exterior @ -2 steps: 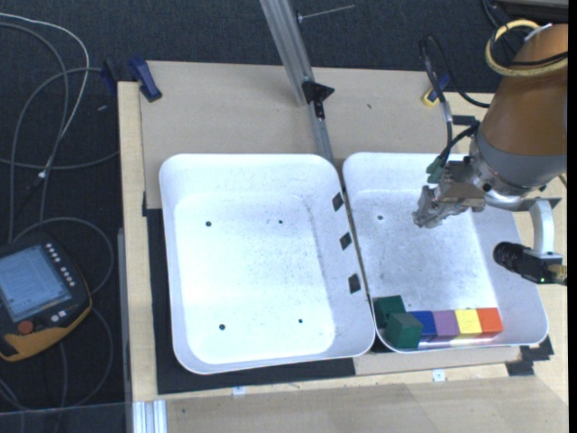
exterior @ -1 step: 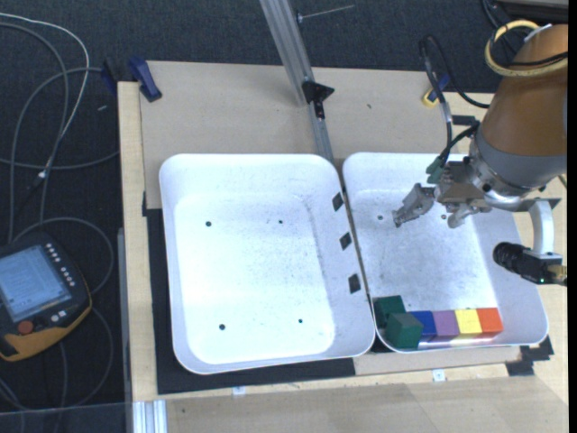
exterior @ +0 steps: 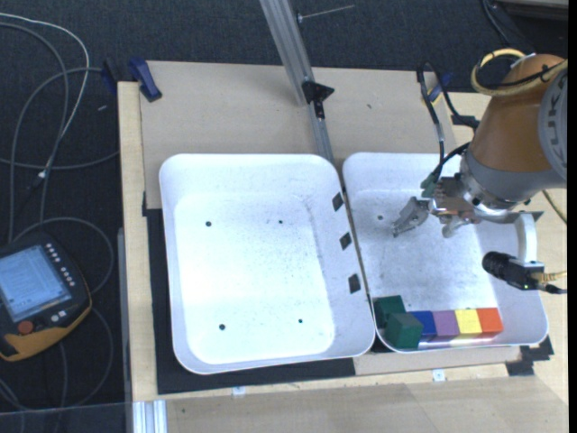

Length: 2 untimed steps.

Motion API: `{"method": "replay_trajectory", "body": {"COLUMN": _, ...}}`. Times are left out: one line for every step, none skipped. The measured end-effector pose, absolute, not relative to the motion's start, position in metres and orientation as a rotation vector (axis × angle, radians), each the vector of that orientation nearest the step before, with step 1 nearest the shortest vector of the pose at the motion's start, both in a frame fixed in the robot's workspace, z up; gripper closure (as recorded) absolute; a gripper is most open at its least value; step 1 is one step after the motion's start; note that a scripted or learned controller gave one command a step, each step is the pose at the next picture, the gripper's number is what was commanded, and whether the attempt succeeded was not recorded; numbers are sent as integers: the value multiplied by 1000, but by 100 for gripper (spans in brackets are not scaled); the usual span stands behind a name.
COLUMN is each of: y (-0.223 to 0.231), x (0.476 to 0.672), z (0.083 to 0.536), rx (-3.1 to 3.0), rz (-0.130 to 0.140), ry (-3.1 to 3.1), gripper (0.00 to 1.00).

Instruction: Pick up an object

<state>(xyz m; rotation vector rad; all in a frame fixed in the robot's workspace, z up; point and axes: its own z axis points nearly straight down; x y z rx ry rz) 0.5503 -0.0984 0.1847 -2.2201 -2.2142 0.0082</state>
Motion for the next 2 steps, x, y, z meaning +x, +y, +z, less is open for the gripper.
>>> {"method": "replay_trajectory", "body": {"y": -138, "x": 580, "z": 150, "rx": -2225, "rz": 3, "ry": -2219, "gripper": 0}}
{"method": "replay_trajectory", "body": {"y": -216, "x": 561, "z": 246, "rx": -2236, "rz": -3, "ry": -2223, "gripper": 0}}
